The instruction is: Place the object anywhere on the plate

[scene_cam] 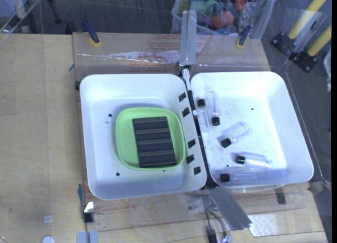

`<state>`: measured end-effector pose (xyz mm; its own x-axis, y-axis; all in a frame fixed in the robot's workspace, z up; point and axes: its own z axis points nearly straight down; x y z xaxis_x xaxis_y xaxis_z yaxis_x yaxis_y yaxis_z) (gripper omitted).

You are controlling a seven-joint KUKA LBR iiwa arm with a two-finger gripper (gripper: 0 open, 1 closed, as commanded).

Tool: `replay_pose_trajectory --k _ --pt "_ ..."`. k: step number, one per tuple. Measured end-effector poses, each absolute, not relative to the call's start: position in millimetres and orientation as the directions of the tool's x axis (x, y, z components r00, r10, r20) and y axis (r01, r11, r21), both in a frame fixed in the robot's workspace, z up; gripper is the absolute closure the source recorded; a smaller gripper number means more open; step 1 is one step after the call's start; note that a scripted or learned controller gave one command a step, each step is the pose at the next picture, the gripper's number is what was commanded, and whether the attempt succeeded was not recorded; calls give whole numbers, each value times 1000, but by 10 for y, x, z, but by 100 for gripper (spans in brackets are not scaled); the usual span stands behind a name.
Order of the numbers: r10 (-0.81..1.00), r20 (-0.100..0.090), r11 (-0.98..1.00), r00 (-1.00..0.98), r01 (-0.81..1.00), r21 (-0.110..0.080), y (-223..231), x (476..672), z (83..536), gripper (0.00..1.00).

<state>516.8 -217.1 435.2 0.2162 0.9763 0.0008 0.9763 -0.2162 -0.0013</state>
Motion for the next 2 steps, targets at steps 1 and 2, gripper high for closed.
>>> replay_pose_trajectory --k 1,2 --pt "987 0 -162 162 987 -2 -2165 5012 4354 0" --pt "994 0 -111 111 994 -2 -2190 4796 4354 0"
